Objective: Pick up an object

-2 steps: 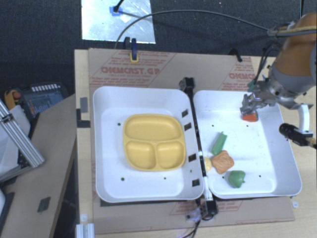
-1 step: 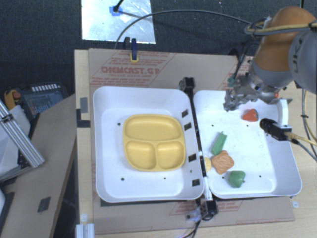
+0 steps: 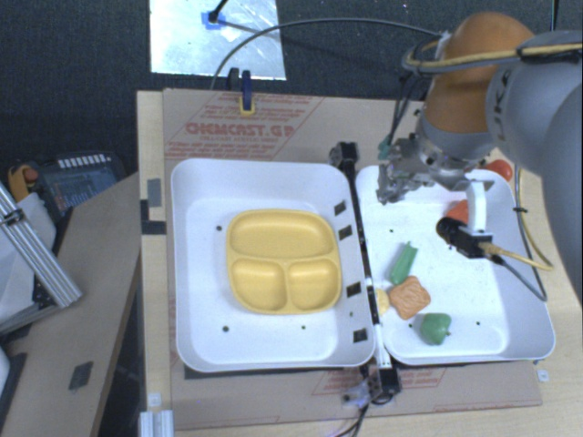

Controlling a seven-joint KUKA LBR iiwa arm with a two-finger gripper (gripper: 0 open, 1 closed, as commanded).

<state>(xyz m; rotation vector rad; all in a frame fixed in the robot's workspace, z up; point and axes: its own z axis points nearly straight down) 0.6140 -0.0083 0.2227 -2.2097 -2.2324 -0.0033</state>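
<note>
At the lower right of the frame, nearest the camera, a green rounded piece (image 3: 435,328) lies in the right bin (image 3: 524,340), with an orange square piece (image 3: 409,297) just above and left of it, close by but whether touching I cannot tell. Next up the bin lies the green oblong piece (image 3: 404,262), which I judge the likeliest pick since it is the closest of the three to the claw (image 3: 392,189). It is near the bin's left wall, apart from the orange square. Its long axis runs nearly up and down the frame, the upper end leaning a little to the right, so it points roughly toward the claw. The claw hangs over the bin's upper left corner, so the oblong piece lies below it in the frame and a touch to the right, with bare bin floor between. Whether the claw is apart or together cannot be told from here. To take the piece across its narrow width, the claw would likely close left-to-right. A red piece (image 3: 458,211) lies farther right
</note>
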